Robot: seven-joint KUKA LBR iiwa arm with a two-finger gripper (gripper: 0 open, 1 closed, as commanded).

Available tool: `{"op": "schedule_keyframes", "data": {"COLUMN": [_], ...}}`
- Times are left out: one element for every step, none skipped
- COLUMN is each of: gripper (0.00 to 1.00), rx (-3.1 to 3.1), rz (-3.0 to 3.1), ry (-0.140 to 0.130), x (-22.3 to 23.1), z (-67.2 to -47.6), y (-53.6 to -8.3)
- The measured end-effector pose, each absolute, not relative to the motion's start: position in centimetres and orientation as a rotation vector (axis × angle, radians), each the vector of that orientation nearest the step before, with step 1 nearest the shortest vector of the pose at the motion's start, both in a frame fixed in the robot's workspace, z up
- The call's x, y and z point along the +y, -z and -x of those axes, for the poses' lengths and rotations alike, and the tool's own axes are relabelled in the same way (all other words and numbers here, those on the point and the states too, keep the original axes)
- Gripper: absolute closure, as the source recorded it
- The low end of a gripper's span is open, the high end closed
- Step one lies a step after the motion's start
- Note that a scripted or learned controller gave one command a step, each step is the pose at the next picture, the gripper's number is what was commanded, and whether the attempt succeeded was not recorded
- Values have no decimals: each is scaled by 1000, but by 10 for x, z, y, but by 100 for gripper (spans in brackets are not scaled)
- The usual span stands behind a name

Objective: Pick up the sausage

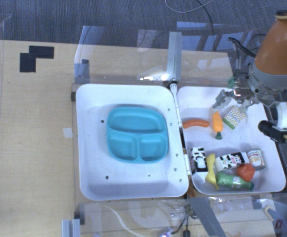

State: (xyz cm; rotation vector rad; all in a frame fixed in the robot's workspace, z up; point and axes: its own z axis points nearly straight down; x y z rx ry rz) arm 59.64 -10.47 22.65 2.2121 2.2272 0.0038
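Note:
The sausage [196,124], orange-red and slim, lies flat at the left side of the right bin [277,181], close to the divider. My gripper [232,101] hangs over the bin's upper part, to the right of and above the sausage, apart from it. Its fingers [219,101] stand open with nothing between them. A small carrot [217,122] lies between the sausage and the gripper, and a green-and-white packet [234,116] sits just under the fingertips.
The left bin [91,181] holds a blue divided plate [137,134]. Along the right bin's front lie a cow-print carton [197,159], a banana [210,169], a white carton [231,160], a can [255,158], a red fruit [245,172] and a green bottle [234,181].

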Motion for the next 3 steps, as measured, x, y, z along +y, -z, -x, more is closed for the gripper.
{"op": "schedule_keyframes", "data": {"gripper": [0, 0, 0], "rx": [2269, 2284, 2446], "rz": [-2169, -2152, -1959], "ry": [-5, -7, -9], "x": [0, 23, -12], "z": [-558, -614, -535], "y": [-215, -249, -437]}}
